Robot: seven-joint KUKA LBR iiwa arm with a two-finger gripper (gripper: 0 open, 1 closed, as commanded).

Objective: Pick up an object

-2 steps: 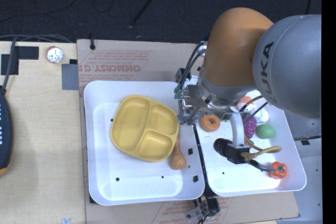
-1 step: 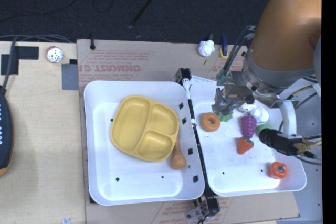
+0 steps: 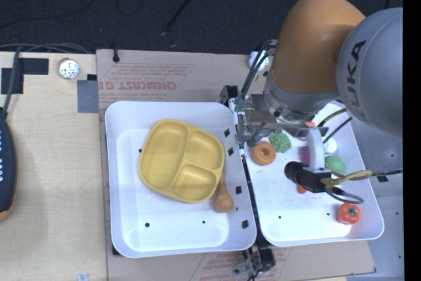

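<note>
Where the two white bins meet, the end effector (image 3: 244, 135) hangs low over the dividing rims, at nine o'clock of the right bin (image 3: 309, 233). From where I stand I cannot tell how far open it is or whether it has hold of anything. The grey arm (image 3: 375, 69) comes in from three o'clock, its orange band (image 3: 316, 36) bulking over the bin's twelve o'clock side. Just beside the end effector, at its four o'clock, lies an orange ring (image 3: 264, 154), with a knobbly green lump (image 3: 281, 141) close at the ring's one o'clock. A purple piece (image 3: 306, 155) and a smooth green piece (image 3: 336, 164) sit further toward three o'clock, and a red-orange ball (image 3: 348, 213) rests near the bin's five o'clock corner. In the left bin (image 3: 125, 207) a yellow divided plate (image 3: 182, 160) lies around the centre, with a small brown pear-shaped thing (image 3: 223, 199) touching its five o'clock edge. Pale worktop (image 3: 46, 168) shows at nine o'clock.
</note>
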